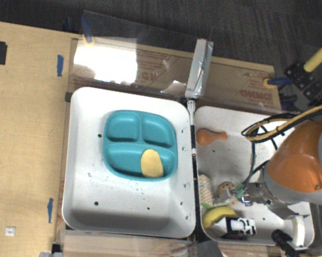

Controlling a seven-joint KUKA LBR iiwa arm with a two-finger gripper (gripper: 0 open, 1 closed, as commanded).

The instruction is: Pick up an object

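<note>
The arm's orange band (300, 162) hangs over the right bin (233, 122). Below it, my gripper (243, 195) reaches low into the bin's middle. It sits just beside a small brownish object (225, 190) and above a yellow banana (219, 215). A black and white little bottle (241, 226) lies right of the banana by the bin's front wall. An orange carrot-like piece (209, 137) rests at the bin's far left. A pale ribbed item (204, 187) lies against the left wall.
The left bin (85, 162) holds a teal divided plate (126, 132) with a yellow oval object (152, 163) in its front compartment. A metal divider (198, 68) stands behind the bins. Cables (268, 129) loop near the arm.
</note>
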